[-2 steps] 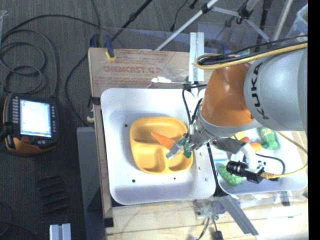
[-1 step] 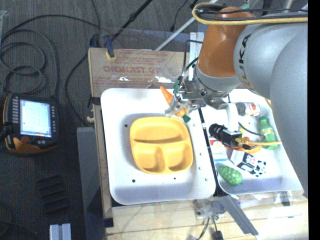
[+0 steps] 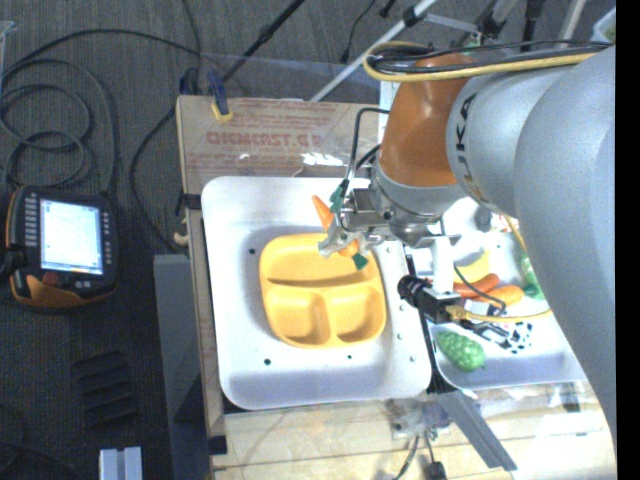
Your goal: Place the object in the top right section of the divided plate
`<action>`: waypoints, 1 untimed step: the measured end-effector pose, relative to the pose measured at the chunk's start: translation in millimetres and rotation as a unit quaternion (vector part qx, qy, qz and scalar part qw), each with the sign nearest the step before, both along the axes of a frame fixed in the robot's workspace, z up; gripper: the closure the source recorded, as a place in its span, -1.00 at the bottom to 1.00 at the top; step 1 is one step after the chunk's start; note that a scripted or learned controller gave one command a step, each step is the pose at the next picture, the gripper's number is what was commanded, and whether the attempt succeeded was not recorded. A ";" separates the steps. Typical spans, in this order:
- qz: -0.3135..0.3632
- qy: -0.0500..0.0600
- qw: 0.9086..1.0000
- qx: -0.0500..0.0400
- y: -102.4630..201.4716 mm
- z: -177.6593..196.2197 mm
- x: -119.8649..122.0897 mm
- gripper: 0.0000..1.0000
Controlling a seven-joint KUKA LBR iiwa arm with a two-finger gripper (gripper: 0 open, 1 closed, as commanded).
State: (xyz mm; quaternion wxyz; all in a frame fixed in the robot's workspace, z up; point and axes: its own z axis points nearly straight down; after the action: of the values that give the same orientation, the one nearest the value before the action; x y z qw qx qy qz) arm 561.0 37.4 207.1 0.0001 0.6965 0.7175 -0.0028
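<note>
A yellow divided plate [image 3: 322,303] lies in the left white bin [image 3: 235,268], with one long section at the back and two smaller ones in front. My gripper [image 3: 346,234] hangs over the plate's back right corner. A small orange carrot-like object [image 3: 322,211] with a green end sits right against the gripper's upper left side, above the plate's back rim. Whether it is gripped or only beside the gripper I cannot tell. A small green bit [image 3: 358,260] shows just below the gripper.
The right bin [image 3: 520,368] holds several toys: a bumpy green one [image 3: 462,350], an orange carrot [image 3: 490,291], a yellow piece [image 3: 472,264] and a black-and-white item [image 3: 506,336]. The grey arm covers most of that bin. A cardboard sheet [image 3: 270,138] lies behind the bins.
</note>
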 end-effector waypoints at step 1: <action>0.019 0.000 1.000 0.000 24.6 18.4 -41.9 1.00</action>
State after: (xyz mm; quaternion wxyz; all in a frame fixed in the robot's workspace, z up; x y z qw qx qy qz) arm 519.2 62.0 225.5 -0.0002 0.6830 0.7304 -0.0029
